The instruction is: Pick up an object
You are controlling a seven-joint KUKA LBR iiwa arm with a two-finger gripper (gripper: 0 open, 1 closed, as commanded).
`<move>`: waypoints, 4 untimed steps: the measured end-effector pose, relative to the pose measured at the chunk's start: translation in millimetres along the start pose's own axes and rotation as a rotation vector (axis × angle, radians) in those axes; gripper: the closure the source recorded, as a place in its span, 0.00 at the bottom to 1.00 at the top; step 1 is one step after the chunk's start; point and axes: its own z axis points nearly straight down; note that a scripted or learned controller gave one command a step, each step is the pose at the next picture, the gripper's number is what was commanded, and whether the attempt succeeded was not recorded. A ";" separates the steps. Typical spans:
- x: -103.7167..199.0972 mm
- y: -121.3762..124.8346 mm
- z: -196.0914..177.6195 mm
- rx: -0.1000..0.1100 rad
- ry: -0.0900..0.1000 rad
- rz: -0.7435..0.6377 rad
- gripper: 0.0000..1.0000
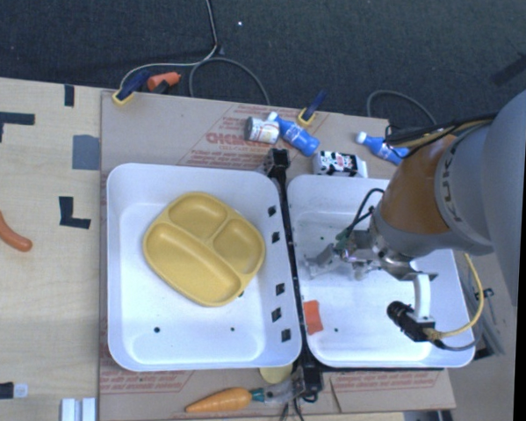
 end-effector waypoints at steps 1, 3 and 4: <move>55.4 32.6 -80.7 -0.010 0.002 -0.005 0.00; -13.3 126.4 23.1 -0.006 -0.001 -0.001 0.00; -13.5 124.4 12.1 -0.005 -0.004 -0.001 1.00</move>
